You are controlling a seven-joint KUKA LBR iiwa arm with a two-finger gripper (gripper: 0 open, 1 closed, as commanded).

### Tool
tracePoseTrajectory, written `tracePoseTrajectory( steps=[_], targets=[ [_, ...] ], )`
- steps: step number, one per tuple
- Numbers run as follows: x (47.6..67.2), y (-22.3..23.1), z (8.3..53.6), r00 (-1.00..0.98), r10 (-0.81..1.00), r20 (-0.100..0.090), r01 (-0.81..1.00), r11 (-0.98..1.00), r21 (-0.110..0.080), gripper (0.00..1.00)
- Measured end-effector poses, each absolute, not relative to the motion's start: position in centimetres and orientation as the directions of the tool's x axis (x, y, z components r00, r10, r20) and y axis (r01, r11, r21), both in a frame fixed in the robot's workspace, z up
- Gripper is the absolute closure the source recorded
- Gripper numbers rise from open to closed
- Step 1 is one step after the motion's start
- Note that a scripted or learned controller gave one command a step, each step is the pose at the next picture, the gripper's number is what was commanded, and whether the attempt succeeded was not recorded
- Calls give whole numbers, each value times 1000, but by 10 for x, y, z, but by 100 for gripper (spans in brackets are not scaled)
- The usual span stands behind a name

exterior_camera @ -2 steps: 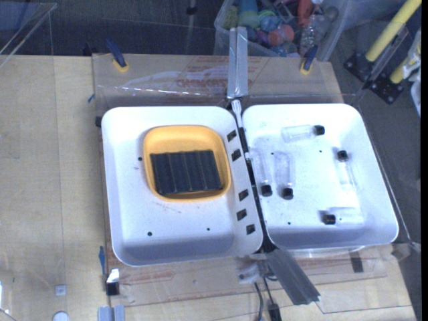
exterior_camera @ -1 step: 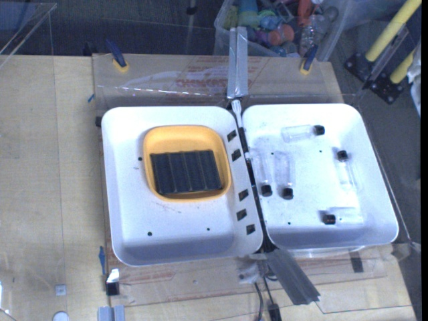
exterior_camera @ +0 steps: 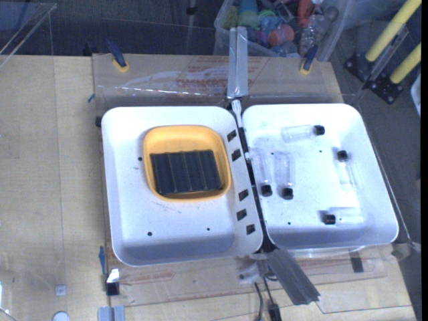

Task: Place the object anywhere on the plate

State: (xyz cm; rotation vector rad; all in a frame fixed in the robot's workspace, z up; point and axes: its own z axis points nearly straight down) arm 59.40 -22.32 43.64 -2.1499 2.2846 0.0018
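A yellow, square-ish plate (exterior_camera: 184, 135) lies in the left white bin (exterior_camera: 127, 206), a little toward its back. A dark grey ridged rectangular object (exterior_camera: 186, 172) rests flat on the plate, toward the plate's front edge and inside its rim. Nothing touches or covers the object.
The right white bin (exterior_camera: 376, 199) holds several clear vials with black caps, such as the vial (exterior_camera: 301, 132) at the back and a vial (exterior_camera: 341, 215) at the front. A raised divider (exterior_camera: 242, 179) separates the bins. A clear box of coloured toys (exterior_camera: 281, 9) stands behind the bench.
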Motion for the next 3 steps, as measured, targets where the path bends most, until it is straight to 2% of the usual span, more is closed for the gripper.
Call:
tracePoseTrajectory(
  steps=[1, 2, 3],
  targets=[
    [514, -224, 435, 180, -984, -4, -984, -180, 0, 100],
    [480, -218, 435, 424, -906, -5, -906, -424, 0, 100],
    [481, -212, 418, 660, -751, -3, -751, -660, -2, 100]
  ],
)
